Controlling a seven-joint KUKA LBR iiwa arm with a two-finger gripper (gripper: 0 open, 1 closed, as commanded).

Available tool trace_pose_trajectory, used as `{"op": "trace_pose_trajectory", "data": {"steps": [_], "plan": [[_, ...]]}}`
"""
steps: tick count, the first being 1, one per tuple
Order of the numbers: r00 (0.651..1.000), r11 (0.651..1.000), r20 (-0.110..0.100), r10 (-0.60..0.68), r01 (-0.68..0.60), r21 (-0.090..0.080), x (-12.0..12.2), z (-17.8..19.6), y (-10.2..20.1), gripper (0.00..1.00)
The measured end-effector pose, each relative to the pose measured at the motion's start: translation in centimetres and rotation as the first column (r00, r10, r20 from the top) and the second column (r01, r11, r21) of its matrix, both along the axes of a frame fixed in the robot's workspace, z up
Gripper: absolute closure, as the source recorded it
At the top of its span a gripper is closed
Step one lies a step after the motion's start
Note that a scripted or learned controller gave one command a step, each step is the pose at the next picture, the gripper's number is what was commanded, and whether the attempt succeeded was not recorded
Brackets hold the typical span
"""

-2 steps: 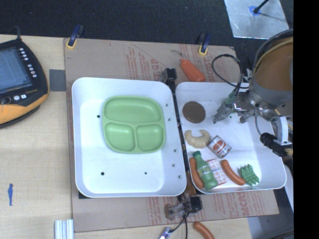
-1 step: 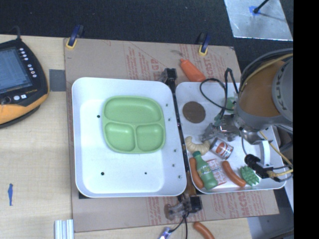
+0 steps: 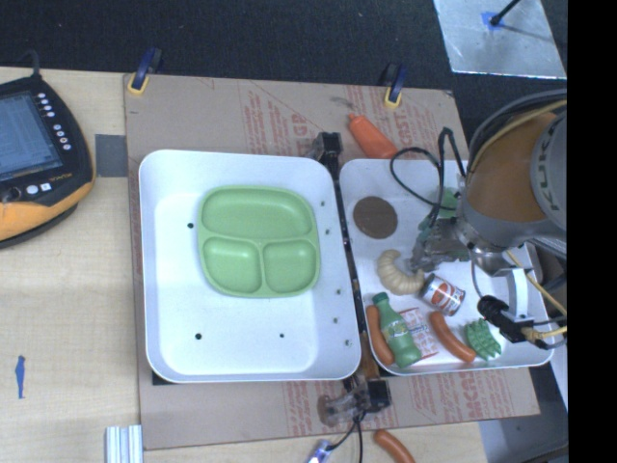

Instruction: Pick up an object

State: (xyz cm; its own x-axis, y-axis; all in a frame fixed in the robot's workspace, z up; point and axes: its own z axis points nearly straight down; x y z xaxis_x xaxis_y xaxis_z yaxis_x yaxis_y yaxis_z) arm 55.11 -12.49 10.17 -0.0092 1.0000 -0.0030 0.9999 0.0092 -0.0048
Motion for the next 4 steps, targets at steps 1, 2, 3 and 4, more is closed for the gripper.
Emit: {"op": "trace_pose_trajectory", "data": {"steps": [1, 2, 3, 4], "plan": [[1.000, 1.000, 0.000, 0.000, 0.000, 0.000, 0.0, 0.0, 0.0, 0.00], [1.000, 1.000, 0.002, -0.004, 0.004, 0.001, -5.2, -1.0, -4.4, 0.00], [1.000, 1.000, 0.002, 0.002, -0.002, 0.000, -5.1, 0.0, -4.5, 1.00], [1.000, 1.000, 0.004, -0.006, 0.006, 0.003, -5.5, 5.1, -7.3, 1.00]]}}
